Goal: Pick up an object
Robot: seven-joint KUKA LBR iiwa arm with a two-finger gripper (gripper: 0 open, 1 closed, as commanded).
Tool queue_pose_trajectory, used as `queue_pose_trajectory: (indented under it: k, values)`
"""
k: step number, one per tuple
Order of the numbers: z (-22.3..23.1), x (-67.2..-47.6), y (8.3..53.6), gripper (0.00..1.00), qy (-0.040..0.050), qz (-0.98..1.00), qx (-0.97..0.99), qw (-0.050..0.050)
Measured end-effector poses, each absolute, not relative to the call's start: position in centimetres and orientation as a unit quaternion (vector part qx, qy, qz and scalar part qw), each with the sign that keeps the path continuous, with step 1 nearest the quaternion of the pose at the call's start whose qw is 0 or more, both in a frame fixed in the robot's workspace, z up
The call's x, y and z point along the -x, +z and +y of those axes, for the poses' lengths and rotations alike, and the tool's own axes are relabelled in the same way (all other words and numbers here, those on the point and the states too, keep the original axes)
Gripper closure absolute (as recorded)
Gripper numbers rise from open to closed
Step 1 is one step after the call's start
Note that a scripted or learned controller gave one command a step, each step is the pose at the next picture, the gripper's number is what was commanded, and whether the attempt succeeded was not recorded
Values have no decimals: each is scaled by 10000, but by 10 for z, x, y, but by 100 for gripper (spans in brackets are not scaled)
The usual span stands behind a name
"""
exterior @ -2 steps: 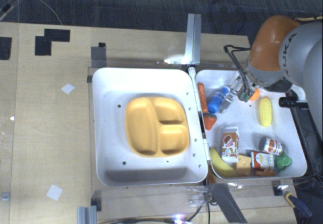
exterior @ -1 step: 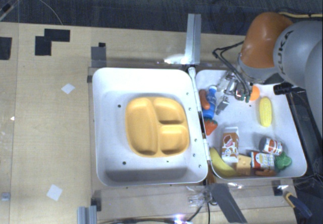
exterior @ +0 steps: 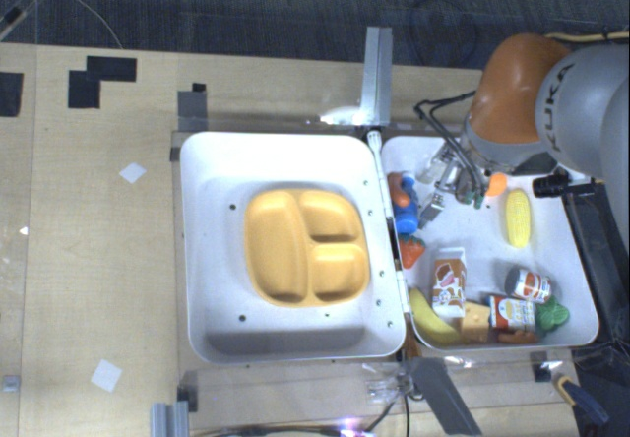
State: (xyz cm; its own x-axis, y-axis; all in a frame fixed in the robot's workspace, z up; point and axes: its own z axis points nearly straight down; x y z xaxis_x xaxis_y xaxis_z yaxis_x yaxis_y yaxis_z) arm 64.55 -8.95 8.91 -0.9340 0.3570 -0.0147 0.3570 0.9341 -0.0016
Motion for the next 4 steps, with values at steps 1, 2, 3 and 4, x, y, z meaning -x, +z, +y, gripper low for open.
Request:
queue_pose_trajectory:
  k: [1,2,3,4]
  values:
    - [-92,-645,88,0,-30,9493,-3142,32]
    - [-175,-576,147,0,-14,9663,-2573,73]
    - [-139,-578,89,0,10,9486,-3163,66]
    - [-207,-550,101,0,2,9246,-3809,47]
